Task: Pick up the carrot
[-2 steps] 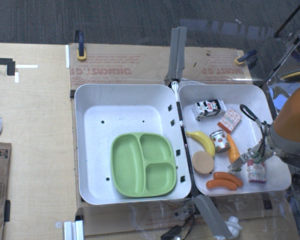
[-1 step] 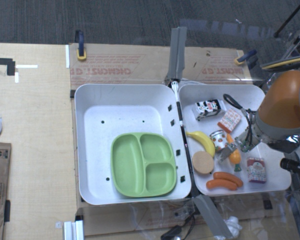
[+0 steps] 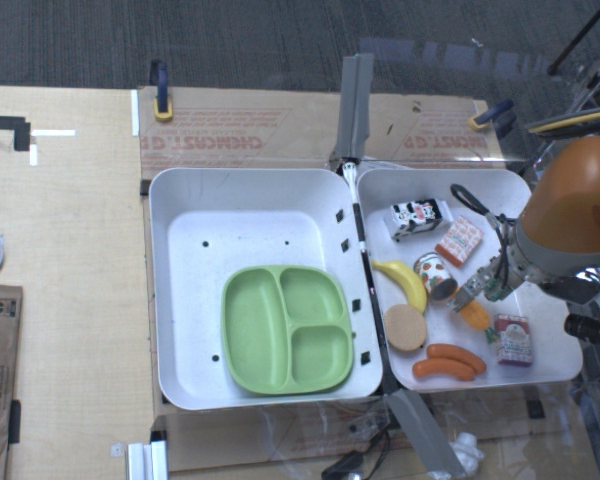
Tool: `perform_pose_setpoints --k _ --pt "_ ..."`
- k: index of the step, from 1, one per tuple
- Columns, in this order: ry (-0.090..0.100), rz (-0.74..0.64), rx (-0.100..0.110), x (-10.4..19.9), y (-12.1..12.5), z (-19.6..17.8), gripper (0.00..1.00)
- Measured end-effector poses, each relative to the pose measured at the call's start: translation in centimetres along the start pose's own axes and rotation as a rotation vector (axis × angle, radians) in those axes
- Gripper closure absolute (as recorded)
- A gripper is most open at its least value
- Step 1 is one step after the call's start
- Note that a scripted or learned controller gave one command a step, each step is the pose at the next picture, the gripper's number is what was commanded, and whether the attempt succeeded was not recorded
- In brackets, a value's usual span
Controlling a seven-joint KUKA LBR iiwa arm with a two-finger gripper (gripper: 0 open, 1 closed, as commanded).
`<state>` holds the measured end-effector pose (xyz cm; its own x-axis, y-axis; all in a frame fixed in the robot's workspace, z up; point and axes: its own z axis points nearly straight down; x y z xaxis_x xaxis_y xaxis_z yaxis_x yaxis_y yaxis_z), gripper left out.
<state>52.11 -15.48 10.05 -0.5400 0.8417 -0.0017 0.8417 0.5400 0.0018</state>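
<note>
From where I sit, the left bin [image 3: 180, 298] holds just a green divided tray [image 3: 287, 328] lying flat toward its near edge, well out of the work, so I can ignore that side. The right bin [image 3: 550, 368] carries everything that matters: a black-and-white carton [image 3: 416, 217] near its far edge, a pink patterned packet [image 3: 459, 240] beside it, a banana [image 3: 405, 281] along the bin's left wall with a tan round disc [image 3: 405, 327] just below it, a small round can [image 3: 434, 274] toward the middle, two sausages [image 3: 448, 362] lying together at the near edge, and a small pink box [image 3: 513, 340] toward the near right corner. The carrot [image 3: 474, 316] lies in the middle of this bin, between the can and the pink box, and the gripper [image 3: 477, 293] hangs right above its upper end, lined up for the pick I judge. I cannot tell how the gripper is set, and I see nothing held in it.
</note>
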Motion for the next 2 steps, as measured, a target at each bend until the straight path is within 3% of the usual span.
perform_pose_setpoints --k 1,2 --pt "0.002 -0.195 0.001 -1.7 -1.6 0.8 1.0" --pt "0.0 -0.402 0.0 1.9 0.3 -8.6 1.0"
